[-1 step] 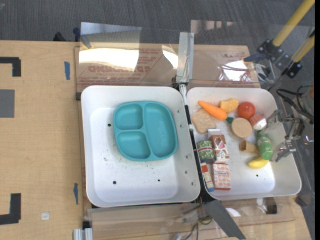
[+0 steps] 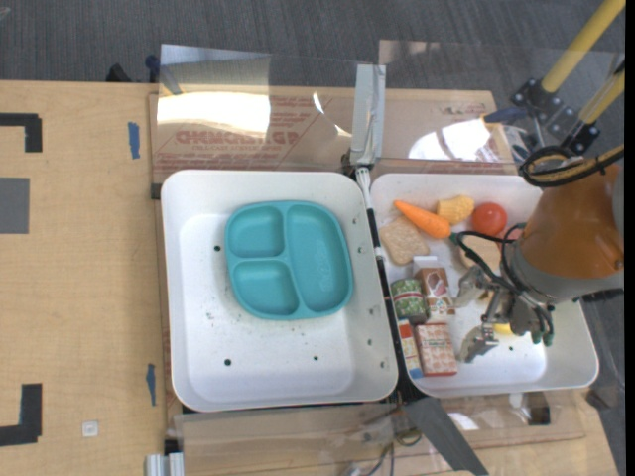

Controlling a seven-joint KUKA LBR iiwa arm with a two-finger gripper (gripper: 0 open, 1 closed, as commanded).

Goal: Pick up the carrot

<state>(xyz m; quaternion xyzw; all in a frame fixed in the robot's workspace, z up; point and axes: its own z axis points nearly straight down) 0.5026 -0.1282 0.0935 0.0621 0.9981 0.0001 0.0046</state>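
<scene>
Camera view puts the carrot (image 2: pixel 423 218) at the right bin's (image 2: pixel 571 370) upper left; the gripper (image 2: pixel 493 327), open and empty, hovers lower right, approach step pending, needing travel up-left.

Carrot (image 2: pixel 423 218) lies in right bin (image 2: pixel 571 365) (hand (image 2: pixel 488 327) near).

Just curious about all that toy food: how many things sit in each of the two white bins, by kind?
Left bin:
Teal divided plate: 1
Right bin:
Carrot: 1
Tomato: 1
Bread slice: 1
Yellow piece: 1
Small food boxes or cans: 3
Total: 8
</scene>
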